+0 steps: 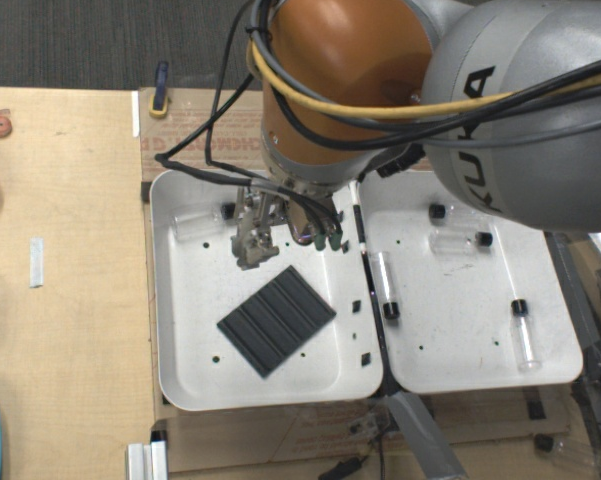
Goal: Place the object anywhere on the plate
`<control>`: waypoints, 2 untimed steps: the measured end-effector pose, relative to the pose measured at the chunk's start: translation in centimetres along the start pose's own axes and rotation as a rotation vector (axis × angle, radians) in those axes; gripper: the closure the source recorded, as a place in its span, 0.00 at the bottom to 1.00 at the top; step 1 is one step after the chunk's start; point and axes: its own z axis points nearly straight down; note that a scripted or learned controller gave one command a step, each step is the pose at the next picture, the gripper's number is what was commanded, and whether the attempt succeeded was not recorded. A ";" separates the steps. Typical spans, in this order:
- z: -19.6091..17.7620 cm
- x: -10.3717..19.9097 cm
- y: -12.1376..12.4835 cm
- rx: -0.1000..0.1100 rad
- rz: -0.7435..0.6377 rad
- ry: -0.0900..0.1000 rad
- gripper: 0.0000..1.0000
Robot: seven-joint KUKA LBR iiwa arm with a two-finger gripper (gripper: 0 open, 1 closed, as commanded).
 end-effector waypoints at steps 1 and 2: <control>-0.9 -0.2 -0.1 -0.001 0.005 -0.003 1.00; -0.5 -5.4 -0.9 -0.001 -0.243 -0.001 1.00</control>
